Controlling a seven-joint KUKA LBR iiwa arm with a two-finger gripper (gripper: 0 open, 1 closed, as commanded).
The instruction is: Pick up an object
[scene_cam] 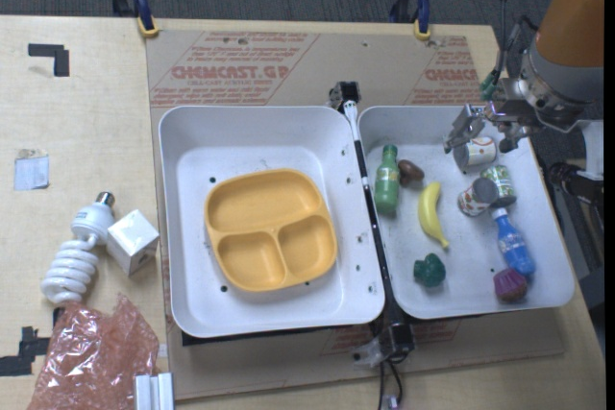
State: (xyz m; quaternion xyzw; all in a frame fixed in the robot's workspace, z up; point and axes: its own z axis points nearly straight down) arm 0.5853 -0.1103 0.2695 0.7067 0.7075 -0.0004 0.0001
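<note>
My gripper [483, 137] hangs over the far right corner of the right bin [557, 288], its two fingers spread apart. Just below and between them stands a small white cup-like object [479, 153]; I cannot tell whether the fingers touch it. Also lying in this bin are a green bottle [386, 180], a small brown object [411, 172], a banana [430, 214], a dark green lump [430, 272], a tin can [485, 191], a blue bottle [514, 246] and a maroon object [510, 284].
The left bin [183, 302] holds a yellow divided tray [272, 229]. Left of the bins, on the bench, lie a spiral light bulb [75, 256], a white cube [133, 240] and a crumpled pink bag [88, 362]. Blue clamps [421, 14] hold the board's far edge.
</note>
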